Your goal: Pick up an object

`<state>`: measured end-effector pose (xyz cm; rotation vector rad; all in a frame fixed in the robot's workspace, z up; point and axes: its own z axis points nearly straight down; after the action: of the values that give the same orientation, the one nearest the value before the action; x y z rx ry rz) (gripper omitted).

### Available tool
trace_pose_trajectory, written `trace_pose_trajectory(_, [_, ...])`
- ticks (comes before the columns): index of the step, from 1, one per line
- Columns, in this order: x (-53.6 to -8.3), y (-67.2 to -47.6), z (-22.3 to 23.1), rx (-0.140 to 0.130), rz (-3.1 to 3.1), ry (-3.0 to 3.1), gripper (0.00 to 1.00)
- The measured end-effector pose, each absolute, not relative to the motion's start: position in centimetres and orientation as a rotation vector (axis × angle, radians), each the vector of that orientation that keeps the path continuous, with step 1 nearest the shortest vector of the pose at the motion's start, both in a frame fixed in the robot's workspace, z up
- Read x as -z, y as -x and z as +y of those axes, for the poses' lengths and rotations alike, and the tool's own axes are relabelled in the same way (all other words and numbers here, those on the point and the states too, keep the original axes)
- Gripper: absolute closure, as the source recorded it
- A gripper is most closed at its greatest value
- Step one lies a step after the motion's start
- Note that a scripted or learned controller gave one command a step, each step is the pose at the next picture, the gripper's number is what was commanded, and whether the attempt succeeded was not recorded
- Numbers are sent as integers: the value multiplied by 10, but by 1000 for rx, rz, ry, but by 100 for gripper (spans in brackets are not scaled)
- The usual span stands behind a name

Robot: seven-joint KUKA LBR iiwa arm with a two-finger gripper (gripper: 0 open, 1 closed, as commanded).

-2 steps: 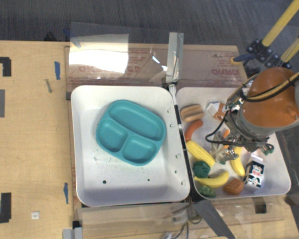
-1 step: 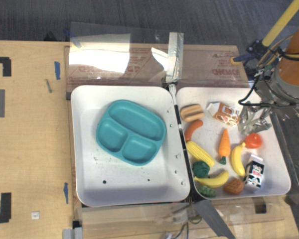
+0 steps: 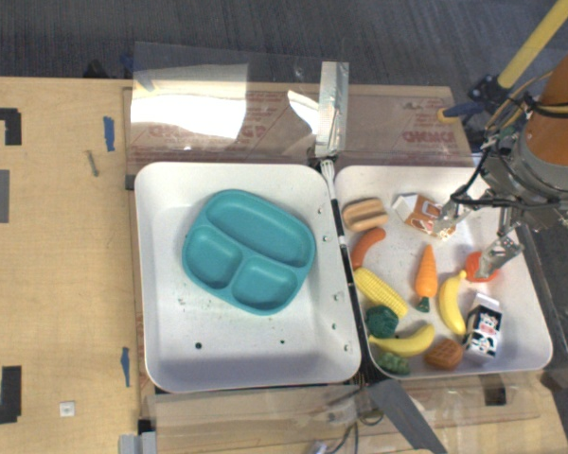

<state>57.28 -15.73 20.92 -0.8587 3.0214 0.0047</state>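
The right bin [image 3: 535,296] holds several toy foods: a hot dog bun [image 3: 363,213], a small orange-and-white carton [image 3: 417,213], a carrot [image 3: 426,272], a corn cob [image 3: 379,291], two bananas [image 3: 452,303] [image 3: 404,340], broccoli [image 3: 381,322] and a black-and-white carton [image 3: 485,330]. My gripper [image 3: 473,236] hangs over the bin's upper right part, open, with nothing between its fingers. One fingertip [image 3: 447,221] is beside the small carton. The other [image 3: 501,252] is just above a red-orange toy [image 3: 477,267].
The left bin [image 3: 161,253] holds a teal divided plate [image 3: 250,251]. A red sausage [image 3: 364,246] and a brown round toy [image 3: 444,353] also lie in the right bin. A ridge between the bins [image 3: 339,253] separates them. The arm's orange band [image 3: 554,126] is at the right edge.
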Motion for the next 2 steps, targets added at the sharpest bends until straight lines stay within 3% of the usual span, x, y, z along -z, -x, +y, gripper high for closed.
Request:
trace_pose_trajectory(1, [-96, -561, -135, 1, 3048, 733, 0])
trace_pose_trajectory(2, [-101, -561, -132, -6, 3050, 735, 100])
